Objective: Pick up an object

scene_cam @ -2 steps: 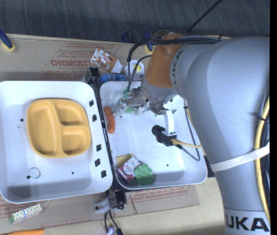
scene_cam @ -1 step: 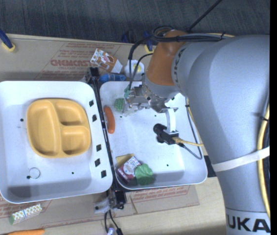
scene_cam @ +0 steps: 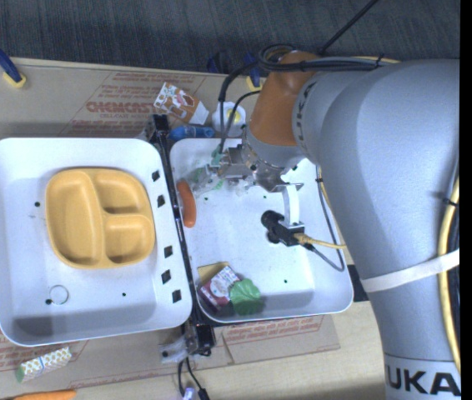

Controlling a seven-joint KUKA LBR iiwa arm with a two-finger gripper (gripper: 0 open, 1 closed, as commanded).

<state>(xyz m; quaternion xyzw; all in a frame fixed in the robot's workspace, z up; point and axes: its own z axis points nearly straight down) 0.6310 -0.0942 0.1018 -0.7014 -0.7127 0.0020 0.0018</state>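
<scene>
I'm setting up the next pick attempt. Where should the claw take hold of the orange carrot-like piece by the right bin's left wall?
Probably at the middle of the orange carrot-like piece, coming straight down. It lies flat and slender, lengthwise along the right bin's left wall, so fingers closing across its narrow width fit best, though the wall leaves little room.

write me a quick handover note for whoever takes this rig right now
Gripper: low over the far end of the right bin; finger state can't be read, nothing seen held.
Right bin: orange carrot along the left wall, a packet and green item at the near edge, blue item just beyond the far rim.
Left bin: yellow tray.
Done: no pick confirmed.
Left: grasp one object and lift it.
</scene>
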